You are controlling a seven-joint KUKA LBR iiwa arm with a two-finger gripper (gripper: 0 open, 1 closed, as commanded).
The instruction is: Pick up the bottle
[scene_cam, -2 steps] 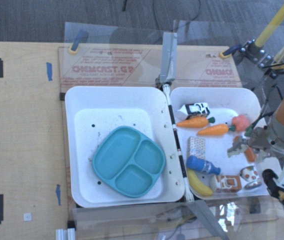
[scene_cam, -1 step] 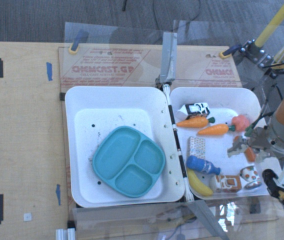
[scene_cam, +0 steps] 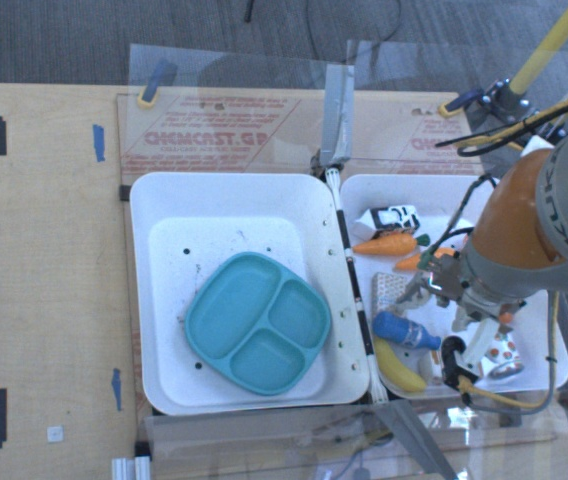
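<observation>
The blue bottle [scene_cam: 405, 330] lies on its side in the right bin [scene_cam: 556, 353], just above the banana [scene_cam: 400, 366] and below the carrot [scene_cam: 387, 245]. The gripper [scene_cam: 461, 320] hangs just right of the bottle; whether its jaws are spread or pressed together I cannot tell. The bottle is probably light, rigid plastic, smooth and apt to roll, so grasp it across the middle of the body.

Arm [scene_cam: 534, 218] reaches in; tool [scene_cam: 454, 313] lowered
</observation>
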